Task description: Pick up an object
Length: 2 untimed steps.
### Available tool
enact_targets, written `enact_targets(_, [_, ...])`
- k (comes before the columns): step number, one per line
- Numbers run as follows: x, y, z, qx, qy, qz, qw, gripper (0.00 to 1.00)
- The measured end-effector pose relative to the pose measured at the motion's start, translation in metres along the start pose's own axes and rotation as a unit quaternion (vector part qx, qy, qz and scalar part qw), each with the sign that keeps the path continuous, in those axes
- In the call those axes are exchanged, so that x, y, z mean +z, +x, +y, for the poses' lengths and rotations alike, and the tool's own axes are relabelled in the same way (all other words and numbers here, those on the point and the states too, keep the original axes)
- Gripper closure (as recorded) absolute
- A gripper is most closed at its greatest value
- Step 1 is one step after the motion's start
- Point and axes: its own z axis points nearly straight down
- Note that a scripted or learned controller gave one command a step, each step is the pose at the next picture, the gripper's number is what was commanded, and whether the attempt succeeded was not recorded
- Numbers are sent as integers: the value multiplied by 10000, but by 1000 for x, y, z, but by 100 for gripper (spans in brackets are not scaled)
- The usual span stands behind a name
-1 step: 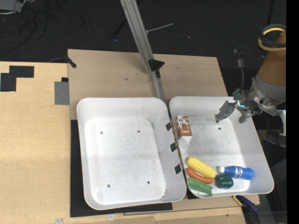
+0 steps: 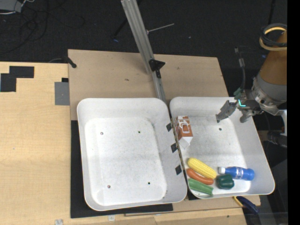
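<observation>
Camera view: gripper [image 2: 236, 111] hangs over right bin's [image 2: 262, 156] far-right edge, fingers spread apart, nothing btwn them. Bin's centre is bare, open room. Objects crowd its near edge: yellow corn [image 2: 202, 167], orange carrot [image 2: 198, 175], green veg [image 2: 200, 185], blue bottle [image 2: 238, 173]. Orange carton [image 2: 183, 127] sits against left wall.

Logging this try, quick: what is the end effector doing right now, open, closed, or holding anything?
End effector: open, nothing between its fingers, above the right bin's far right corner.
</observation>
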Motion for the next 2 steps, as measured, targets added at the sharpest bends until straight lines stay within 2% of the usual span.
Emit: enact_targets(2, [91, -1, 5, 2, 24, 6, 10000, 0])
